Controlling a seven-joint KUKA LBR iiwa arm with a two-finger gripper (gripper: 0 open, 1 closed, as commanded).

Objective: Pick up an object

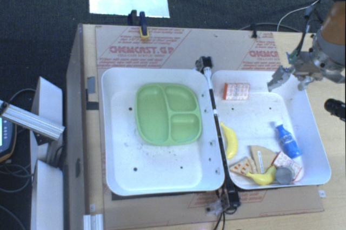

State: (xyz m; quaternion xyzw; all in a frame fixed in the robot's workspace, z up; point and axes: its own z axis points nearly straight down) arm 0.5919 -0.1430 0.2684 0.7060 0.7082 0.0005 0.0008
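Note:
My gripper (pixel 289 80) hangs over the far right corner of the right bin (pixel 313 131), its two fingers spread apart with nothing between them. Below it in that bin lie an orange and white box (pixel 236 91), a yellow banana (pixel 230 140) and a blue bottle (pixel 286 140). A heap at the near edge holds a cracker (pixel 242 166), a tan slice (pixel 261 156), a small banana (pixel 262 178) and a grey round piece (pixel 283 175). The box is the object closest to the gripper, to its left.
The left bin (pixel 121 131) holds a green divided plate (pixel 167 114). A black divider bar (pixel 214 115) runs between the bins. Cables (pixel 294 12) trail from the arm at the upper right. A clamp (pixel 142 26) sits on the bench's far edge.

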